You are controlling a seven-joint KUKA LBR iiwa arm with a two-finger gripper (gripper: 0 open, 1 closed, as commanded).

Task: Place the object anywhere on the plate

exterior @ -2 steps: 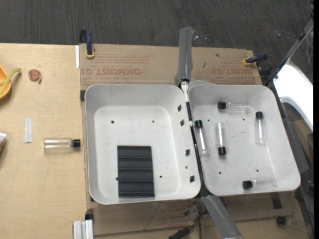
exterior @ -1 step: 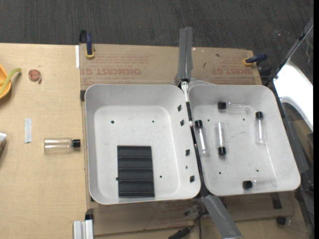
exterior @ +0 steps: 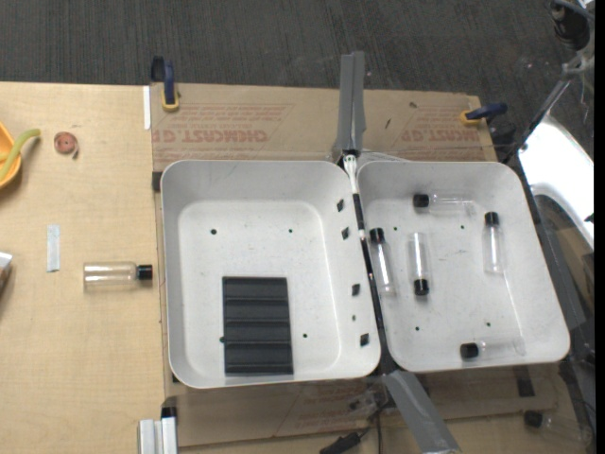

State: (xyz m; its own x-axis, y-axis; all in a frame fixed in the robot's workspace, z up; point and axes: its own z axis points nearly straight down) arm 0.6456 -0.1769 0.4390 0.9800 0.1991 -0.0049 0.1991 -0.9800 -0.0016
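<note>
You see the dark ribbed plate (exterior: 256, 326) lying flat in the left bin (exterior: 189, 183), near its front wall and apart from the side walls. The objects to be moved are clear vials with black caps, all in the right bin (exterior: 529, 253). One vial (exterior: 381, 258) lies along the wall next to the left bin, and a second vial (exterior: 417, 263) lies just beside it. A third vial (exterior: 492, 242) is towards the right wall, a fourth vial (exterior: 442, 200) lies crosswise near the back, and a fifth vial (exterior: 492, 350), faint against the white, seems to rest at the front wall. None touches the plate. You cannot tell the gripper's state from this view. A spare vial (exterior: 113, 272) lies on the wooden bench (exterior: 76, 367), left of both bins.
</note>
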